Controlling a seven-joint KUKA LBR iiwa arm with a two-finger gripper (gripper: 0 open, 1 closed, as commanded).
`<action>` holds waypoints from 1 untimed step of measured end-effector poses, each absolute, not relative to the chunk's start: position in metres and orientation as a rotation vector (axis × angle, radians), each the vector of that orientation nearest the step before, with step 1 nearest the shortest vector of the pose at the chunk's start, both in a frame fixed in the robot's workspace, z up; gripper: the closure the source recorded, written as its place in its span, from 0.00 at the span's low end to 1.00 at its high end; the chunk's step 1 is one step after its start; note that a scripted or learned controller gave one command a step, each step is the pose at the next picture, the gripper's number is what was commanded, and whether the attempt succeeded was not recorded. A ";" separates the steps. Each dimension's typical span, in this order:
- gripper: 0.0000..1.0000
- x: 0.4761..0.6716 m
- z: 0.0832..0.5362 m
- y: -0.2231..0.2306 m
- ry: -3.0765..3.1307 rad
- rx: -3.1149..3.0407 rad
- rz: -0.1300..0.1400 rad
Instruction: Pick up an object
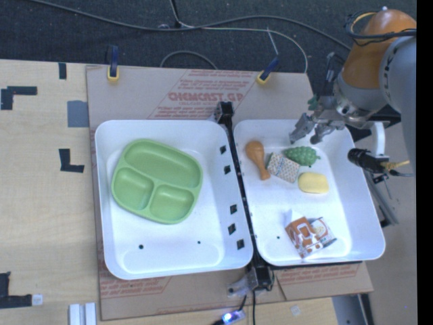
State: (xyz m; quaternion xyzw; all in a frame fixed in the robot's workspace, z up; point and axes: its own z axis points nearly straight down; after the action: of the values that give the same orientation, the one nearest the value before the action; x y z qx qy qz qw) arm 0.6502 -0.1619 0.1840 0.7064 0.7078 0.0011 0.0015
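In the right bin lie a brown drumstick-shaped toy, a beige speckled block, a green bumpy toy, a yellow lemon-like toy and an orange-and-white packet. My gripper hangs over the bin's far edge, just above and behind the green toy. Its two fingers stand apart, open, with nothing between them.
The left bin holds a green sectioned plate. A black divider runs between the bins. Cables cross the dark floor behind the bench. Two clamps pin the cardboard at the back.
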 end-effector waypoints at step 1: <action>1.00 0.651 0.237 -0.161 2.221 2.217 0.004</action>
State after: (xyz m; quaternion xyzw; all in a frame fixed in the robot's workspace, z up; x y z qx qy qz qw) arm 0.6512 -0.1614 0.2373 0.7065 0.7077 0.0012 0.0018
